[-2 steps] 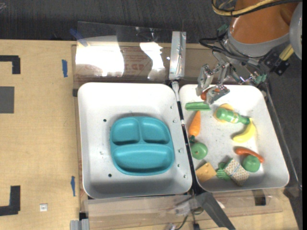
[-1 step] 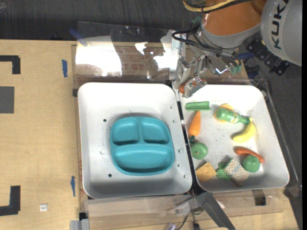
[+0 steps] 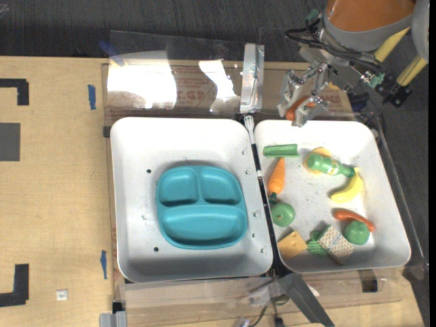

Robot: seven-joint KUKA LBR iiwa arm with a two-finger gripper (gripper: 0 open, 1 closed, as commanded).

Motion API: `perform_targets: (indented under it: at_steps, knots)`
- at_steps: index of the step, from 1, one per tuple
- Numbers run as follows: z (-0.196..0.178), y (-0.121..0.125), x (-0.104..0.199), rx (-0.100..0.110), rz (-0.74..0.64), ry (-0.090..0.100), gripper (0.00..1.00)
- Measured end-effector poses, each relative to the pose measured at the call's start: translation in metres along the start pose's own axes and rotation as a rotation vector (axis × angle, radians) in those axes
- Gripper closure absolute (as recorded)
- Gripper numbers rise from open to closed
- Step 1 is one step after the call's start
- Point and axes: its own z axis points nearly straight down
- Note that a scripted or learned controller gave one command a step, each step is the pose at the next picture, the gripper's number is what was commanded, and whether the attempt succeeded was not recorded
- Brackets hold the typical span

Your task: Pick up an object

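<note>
Hanging above the far edge of the right bin (image 3: 392, 182): gripper (image 3: 304, 107), at the end of the grey arm (image 3: 354, 33) with the orange band. Between its fingers, something small and orange (image 3: 294, 114), pinched and lifted off the bin floor. Too small to name for sure. Fingers closed close around it, not wide.

Down below and nearer the camera, inside the right bin, more toy food. Closest to the gripper, a green stick (image 3: 280, 150) lying flat. Just under that, a carrot (image 3: 276, 176) leaning along the left wall. Near the carrot's bottom, a round green piece (image 3: 283, 214). Toward the middle, a green and yellow toy (image 3: 327, 164), touching a banana (image 3: 348, 189). Further down, a red-orange piece (image 3: 353, 218) resting on a green ball (image 3: 356, 232). At the near edge, a tan wedge (image 3: 292, 244) beside a speckled block (image 3: 337, 243).

In the left bin (image 3: 129, 142), a blue tray (image 3: 201, 205) with three sections, well apart from the gripper.

Under both bins, a wooden bench (image 3: 48, 182).
</note>
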Motion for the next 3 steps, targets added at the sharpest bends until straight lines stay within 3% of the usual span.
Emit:
perform_targets:
  at_steps: [1,2,3]
  knots:
    - [0.022,0.016,-0.02,-0.007,-0.03,0.005,1.0]
    - [0.029,0.051,-0.05,-0.006,0.158,0.005,1.0]
    - [0.026,0.07,-0.065,-0.004,0.159,0.001,1.0]
